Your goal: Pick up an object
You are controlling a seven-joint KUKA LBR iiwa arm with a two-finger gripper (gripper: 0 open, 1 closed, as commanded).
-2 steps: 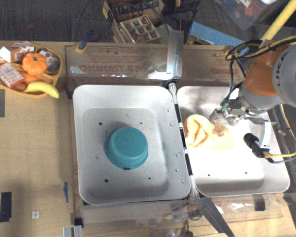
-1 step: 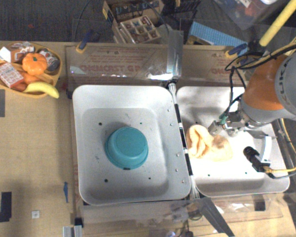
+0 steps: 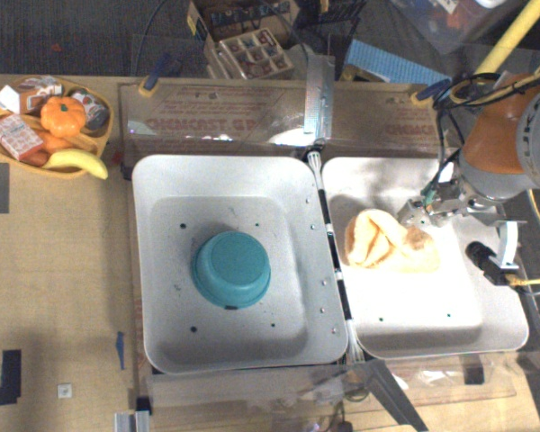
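Note:
A pale yellow, soft-looking object (image 3: 378, 239) lies in the right bin (image 3: 432, 322), near its left wall. My gripper (image 3: 421, 228) hangs over that object's right end, close to or touching it. A teal bowl (image 3: 232, 268) sits upside down in the middle of the left bin (image 3: 171, 196). The arm, grey with an orange band (image 3: 495, 138), comes in from the right.
A basket (image 3: 45, 133) of toy fruit and small boxes stands on the bench at far left. A clear plastic wall runs behind both bins. Black cables hang by the arm at upper right.

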